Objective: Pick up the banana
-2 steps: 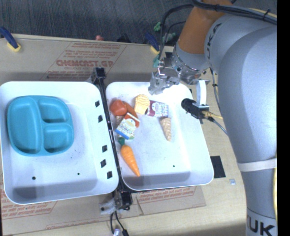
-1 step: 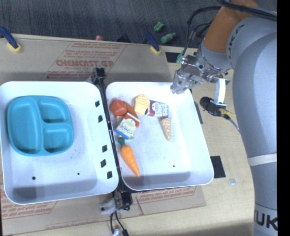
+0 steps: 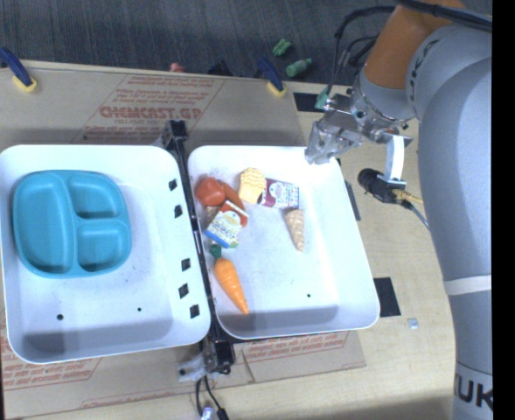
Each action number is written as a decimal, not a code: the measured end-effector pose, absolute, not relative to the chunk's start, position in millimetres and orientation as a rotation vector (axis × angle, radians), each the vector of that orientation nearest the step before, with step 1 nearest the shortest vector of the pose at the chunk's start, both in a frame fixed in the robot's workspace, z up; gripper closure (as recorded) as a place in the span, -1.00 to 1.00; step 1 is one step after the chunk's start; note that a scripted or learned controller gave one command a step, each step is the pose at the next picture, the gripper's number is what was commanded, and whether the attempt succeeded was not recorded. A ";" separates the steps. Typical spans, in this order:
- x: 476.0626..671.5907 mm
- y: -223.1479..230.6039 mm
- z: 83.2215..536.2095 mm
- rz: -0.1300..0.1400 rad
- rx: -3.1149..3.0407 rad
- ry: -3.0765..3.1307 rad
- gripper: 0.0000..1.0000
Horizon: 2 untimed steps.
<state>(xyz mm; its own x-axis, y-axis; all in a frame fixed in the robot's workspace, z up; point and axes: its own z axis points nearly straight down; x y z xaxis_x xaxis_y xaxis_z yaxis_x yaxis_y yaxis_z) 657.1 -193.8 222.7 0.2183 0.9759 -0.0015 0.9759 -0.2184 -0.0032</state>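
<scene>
Above the far right corner of the right bin [image 3: 349,234], the gripper [image 3: 320,152] hangs at the rim; whether it is open or closed cannot be told from this angle, and nothing is seen in its grasp. The banana [image 3: 295,228], pale and short, lies on the bin floor toward the right wall, well apart from the gripper and just below a small purple-and-white carton [image 3: 281,193]. Left of these sit a yellow ridged piece [image 3: 252,183], a red tomato [image 3: 210,190], a small printed box [image 3: 225,227] and a carrot [image 3: 230,284]. A blue divided tray [image 3: 70,221] rests in the left bin [image 3: 12,322].
</scene>
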 end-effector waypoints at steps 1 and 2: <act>657.7 -192.8 232.8 0.007 -2.443 -1.972 1.00; 658.3 -191.7 243.0 0.009 -2.435 -1.982 1.00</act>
<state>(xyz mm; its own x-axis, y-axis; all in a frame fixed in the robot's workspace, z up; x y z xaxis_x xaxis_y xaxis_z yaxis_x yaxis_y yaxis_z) 658.3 -191.7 243.0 0.2031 0.9791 -0.0032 0.9791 -0.2031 -0.0050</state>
